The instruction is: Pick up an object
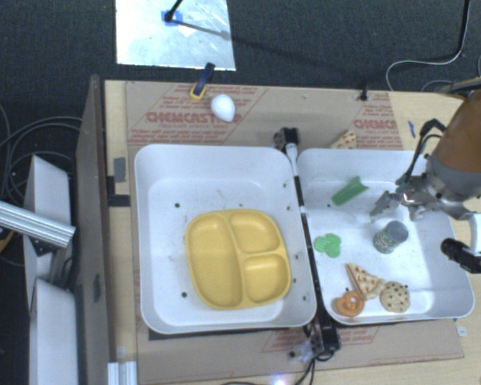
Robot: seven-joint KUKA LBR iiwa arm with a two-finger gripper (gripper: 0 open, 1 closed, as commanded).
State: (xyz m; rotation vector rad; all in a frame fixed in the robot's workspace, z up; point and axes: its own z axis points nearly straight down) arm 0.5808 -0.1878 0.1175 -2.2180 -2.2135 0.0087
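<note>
The right bin (445, 295) holds several small items: a green block (349, 191), a flat green piece (329, 245), a grey can (390, 237), a pizza slice (363, 279), a cookie (394, 296) and an orange ring (350, 302). My gripper (398, 204) hangs over the bin's upper right part, just above the grey can and to the right of the green block. Its fingers stand apart with nothing between them. The can lies a little below the fingertips, apart from them.
The left bin (160, 215) holds a yellow divided plate (237, 257). Behind the bins, a white egg (223, 107) and a blue-yellow item (201, 82) lie on the cardboard. A black divider (301, 215) runs between the bins.
</note>
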